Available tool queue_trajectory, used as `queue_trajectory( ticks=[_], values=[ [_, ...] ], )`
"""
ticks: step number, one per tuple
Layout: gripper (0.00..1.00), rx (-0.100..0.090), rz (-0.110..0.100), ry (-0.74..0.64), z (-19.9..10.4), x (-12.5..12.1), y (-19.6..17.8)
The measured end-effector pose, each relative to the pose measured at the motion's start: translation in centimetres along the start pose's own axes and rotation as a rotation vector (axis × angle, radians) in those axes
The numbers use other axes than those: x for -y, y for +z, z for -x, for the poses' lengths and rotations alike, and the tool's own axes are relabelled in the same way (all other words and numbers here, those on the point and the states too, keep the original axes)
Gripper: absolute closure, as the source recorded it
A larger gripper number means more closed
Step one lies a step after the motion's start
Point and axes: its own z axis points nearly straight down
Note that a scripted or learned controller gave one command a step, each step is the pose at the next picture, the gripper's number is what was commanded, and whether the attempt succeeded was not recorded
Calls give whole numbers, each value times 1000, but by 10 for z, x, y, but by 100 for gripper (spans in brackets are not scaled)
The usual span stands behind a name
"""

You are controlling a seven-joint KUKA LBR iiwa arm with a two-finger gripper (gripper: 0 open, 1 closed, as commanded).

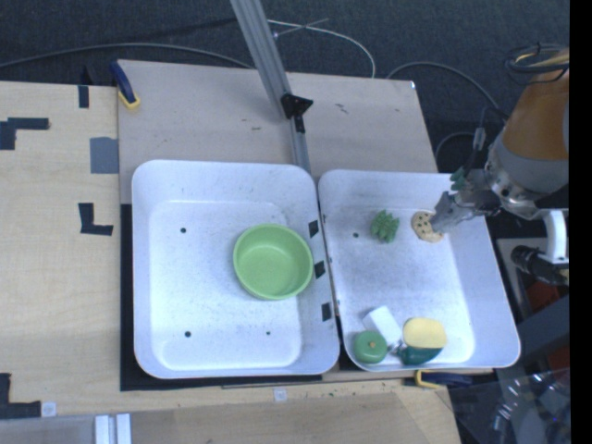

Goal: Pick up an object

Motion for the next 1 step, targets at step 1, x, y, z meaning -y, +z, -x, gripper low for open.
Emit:
queue_trajectory(
  ticks=[1],
  values=[
    [100,-2,-4,-4,-52,-2,9]
  ],
)
